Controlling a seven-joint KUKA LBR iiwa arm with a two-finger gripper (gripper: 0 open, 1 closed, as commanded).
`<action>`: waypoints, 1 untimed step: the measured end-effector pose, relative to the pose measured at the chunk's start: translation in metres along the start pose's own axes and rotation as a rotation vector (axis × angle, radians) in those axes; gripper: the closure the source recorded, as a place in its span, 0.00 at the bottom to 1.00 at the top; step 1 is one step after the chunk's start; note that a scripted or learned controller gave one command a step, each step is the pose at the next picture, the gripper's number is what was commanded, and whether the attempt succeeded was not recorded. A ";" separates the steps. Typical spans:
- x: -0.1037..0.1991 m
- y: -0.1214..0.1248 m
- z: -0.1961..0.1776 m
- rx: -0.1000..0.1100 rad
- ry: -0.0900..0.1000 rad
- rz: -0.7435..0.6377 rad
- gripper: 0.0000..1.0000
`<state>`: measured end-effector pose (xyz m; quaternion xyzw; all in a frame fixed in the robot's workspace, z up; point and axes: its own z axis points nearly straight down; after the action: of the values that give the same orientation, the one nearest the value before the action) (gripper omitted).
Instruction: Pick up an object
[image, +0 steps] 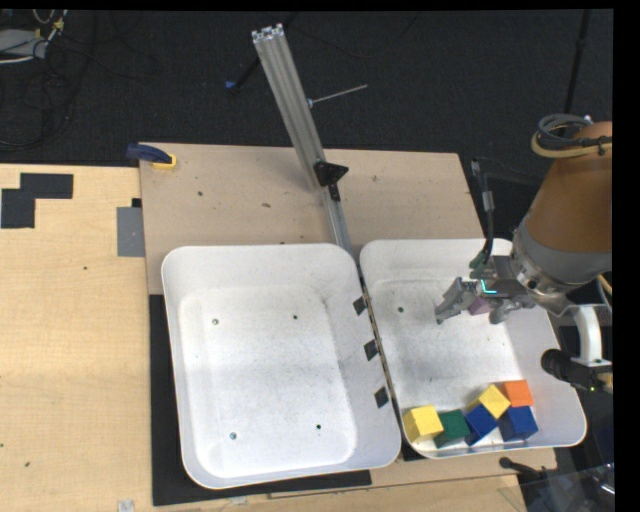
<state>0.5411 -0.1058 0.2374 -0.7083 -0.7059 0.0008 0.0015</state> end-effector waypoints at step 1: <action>0.001 -0.001 0.065 0.007 0.001 -0.002 0.00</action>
<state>0.5402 -0.1051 0.1726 -0.7074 -0.7068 0.0029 0.0042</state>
